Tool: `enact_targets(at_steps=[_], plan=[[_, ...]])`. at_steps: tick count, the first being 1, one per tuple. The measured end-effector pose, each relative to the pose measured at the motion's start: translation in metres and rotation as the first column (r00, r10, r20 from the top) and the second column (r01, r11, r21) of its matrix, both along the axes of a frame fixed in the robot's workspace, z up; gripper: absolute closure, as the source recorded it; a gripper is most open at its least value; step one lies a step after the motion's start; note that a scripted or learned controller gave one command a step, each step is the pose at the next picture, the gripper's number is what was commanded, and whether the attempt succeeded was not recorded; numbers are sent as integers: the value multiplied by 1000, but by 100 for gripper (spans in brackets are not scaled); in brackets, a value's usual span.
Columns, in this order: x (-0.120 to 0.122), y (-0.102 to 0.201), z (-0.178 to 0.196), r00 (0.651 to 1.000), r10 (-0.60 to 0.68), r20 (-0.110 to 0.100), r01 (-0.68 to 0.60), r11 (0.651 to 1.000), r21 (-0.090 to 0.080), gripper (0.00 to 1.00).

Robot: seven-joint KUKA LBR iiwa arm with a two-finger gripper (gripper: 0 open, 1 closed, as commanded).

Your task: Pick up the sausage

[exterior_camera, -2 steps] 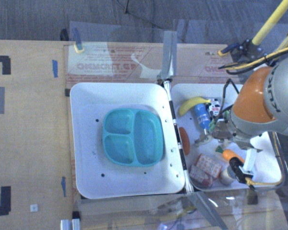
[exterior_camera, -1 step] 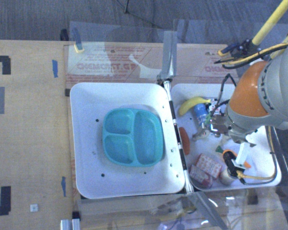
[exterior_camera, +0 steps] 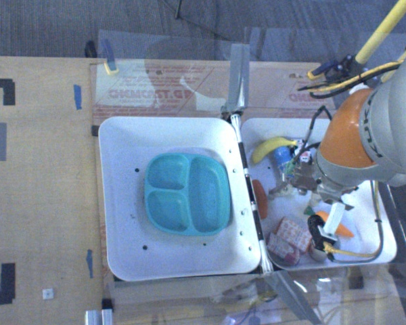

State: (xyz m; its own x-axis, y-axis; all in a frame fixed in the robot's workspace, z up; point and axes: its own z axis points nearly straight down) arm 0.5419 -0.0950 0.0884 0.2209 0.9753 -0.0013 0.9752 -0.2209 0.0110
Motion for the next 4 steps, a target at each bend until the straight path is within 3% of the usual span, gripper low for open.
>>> enact_targets(at_steps=[1, 2, 3, 4], plan=[[17, -5, 14, 999, 40, -12, -40, 999, 4, 0], [-53, -6, 0, 998, 66, -1, -66, 998, 3, 0], [-53, -6, 0, 998, 66, -1, -66, 998, 3, 0], [19, -4, -1, 955, -297, -3, 297, 955, 1, 0]])
